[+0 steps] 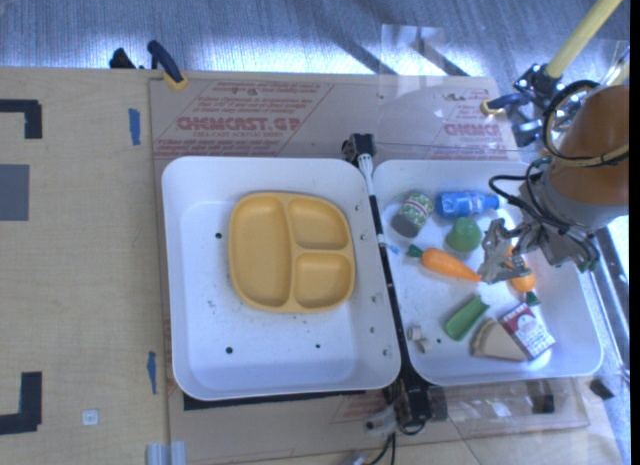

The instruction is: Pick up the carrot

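Note:
The carrot [447,264] is orange with a green stub at its left end. It lies on its side in the middle of the right bin [590,353]. My gripper [496,257] hangs just to the right of the carrot's thick end, over the bin's right half. The grey arm with its orange band [598,143] comes in from the right above it. A second small orange item [521,279] shows right beside the fingers.
The right bin also holds a blue can [466,202], a green-labelled tin [411,211], a green round piece [463,234], a green block [465,317], a bread-like wedge [497,341] and a red-white packet [527,331]. A yellow divided plate [291,251] sits in the left bin [190,343].

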Available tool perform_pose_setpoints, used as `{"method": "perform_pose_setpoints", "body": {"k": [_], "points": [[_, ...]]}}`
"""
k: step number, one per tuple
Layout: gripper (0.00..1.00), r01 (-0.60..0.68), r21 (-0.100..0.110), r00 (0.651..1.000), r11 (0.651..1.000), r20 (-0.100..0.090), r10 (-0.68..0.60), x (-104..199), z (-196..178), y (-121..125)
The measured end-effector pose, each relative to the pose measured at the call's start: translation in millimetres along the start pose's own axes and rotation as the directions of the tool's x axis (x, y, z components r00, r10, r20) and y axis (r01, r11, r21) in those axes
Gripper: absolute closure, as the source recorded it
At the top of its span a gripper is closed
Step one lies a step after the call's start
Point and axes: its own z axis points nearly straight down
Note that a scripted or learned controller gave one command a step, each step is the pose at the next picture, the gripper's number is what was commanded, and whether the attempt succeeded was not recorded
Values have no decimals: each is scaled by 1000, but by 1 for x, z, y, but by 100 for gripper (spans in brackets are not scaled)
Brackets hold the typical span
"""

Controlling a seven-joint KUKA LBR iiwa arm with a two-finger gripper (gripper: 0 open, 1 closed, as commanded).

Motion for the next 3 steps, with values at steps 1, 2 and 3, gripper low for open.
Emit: {"method": "perform_pose_setpoints", "body": {"k": [1,2,3], "points": [[100,-1,3,1000,1000,8,1,-2,-11,-1],[0,-2,2,1000,1000,7,2,-2,-10,-1],[0,13,2,1000,1000,0,-13,-5,29,-45]]}}
